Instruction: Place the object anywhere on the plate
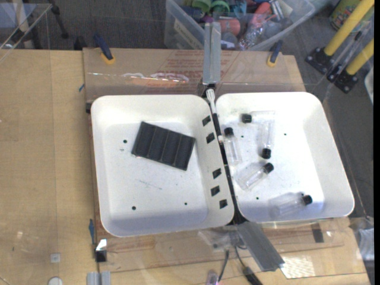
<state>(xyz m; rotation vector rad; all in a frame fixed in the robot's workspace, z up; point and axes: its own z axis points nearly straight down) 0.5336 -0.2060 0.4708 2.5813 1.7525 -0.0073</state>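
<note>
A dark grey ridged rectangular plate (163, 145) lies flat in the left white bin (113, 212), a little above its middle and slightly turned. Several clear vials with black caps lie scattered in the right white bin (332, 177). One vial (256, 118) is near the top and another vial (268, 136) is just below it. A third vial (231, 147) lies close to the divider. Lower down, a vial (251, 176) lies mid-bin and another vial (287, 204) lies near the front rim. Nothing rests on the plate.
A narrow divider with black tabs (215, 159) runs between the bins. A clear tub of colourful toys (237, 8) stands behind the bench. Yellow and black stands (350, 22) are at the back right. Blue clamps (105, 53) hold the board's far edge.
</note>
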